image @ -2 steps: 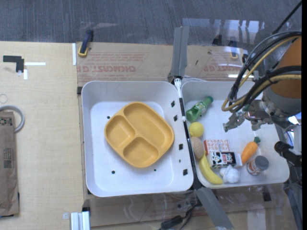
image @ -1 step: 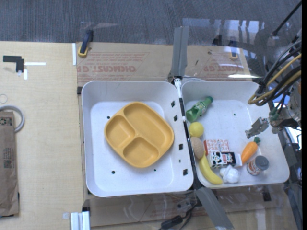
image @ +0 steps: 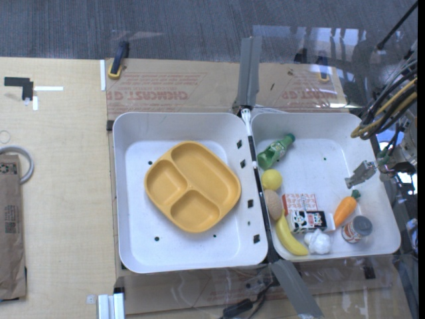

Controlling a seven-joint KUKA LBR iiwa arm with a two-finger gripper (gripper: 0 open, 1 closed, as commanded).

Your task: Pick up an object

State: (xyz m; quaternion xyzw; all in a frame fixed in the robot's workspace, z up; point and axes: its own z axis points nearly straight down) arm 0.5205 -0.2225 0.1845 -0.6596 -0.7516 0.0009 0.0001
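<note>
The right bin (image: 332, 148) holds several items. A green bottle (image: 275, 150) lies near its left wall, with a yellow lemon (image: 271, 179) and a brown oval piece (image: 273, 205) below it. A banana (image: 289, 236), a small printed carton (image: 304, 211) and a white bulb (image: 319, 242) sit toward the front. An orange carrot (image: 344, 210) and a small can (image: 357, 228) are at the front right. My gripper (image: 362, 173) hangs over the bin's right side, just above the carrot and apart from it, with nothing visibly in it.
The left bin (image: 133, 231) bears a yellow divided plate (image: 192, 186). Cables and arm parts (image: 388, 108) crowd the right edge. A cardboard sheet (image: 172, 85) lies behind the bins, and a brown paper bag (image: 10, 224) lies at the far left.
</note>
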